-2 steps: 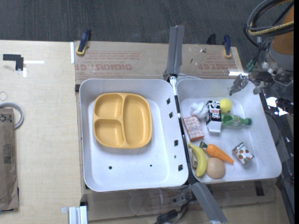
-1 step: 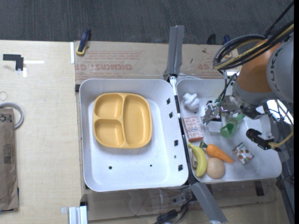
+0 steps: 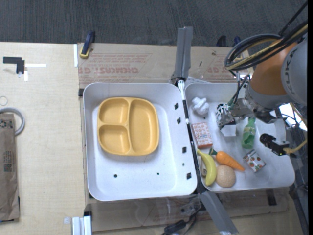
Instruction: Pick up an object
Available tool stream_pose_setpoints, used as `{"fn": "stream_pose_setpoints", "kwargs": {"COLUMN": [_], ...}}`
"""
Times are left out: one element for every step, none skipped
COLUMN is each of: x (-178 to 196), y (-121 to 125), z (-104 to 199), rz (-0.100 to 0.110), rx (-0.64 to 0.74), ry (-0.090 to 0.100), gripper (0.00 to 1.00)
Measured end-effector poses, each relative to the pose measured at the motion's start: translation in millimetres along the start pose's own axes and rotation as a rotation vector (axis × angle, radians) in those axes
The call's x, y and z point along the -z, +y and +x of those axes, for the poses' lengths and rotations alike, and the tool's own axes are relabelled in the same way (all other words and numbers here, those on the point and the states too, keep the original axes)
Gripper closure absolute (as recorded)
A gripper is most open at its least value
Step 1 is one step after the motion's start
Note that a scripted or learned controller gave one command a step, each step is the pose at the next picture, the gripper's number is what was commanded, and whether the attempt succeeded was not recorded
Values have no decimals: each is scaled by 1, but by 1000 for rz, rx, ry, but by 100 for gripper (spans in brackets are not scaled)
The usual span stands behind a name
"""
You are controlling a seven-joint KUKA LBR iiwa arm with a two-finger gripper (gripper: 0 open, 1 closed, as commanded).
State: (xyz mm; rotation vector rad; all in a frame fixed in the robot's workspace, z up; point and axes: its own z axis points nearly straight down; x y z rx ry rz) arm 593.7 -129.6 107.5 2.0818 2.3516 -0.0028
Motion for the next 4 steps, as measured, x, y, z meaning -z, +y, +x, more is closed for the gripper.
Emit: {"fn": "stream_pose_setpoints", "kwargs": {"x": [0,9,58,84], "y": [0,0,20,4], "z": [0,-1,-28,52], "rz": [0,0,0,3], "rx": [1,-3,-168,-225], "ry": [0,-1,-1,1], "gripper": [0,100,100,100]}}
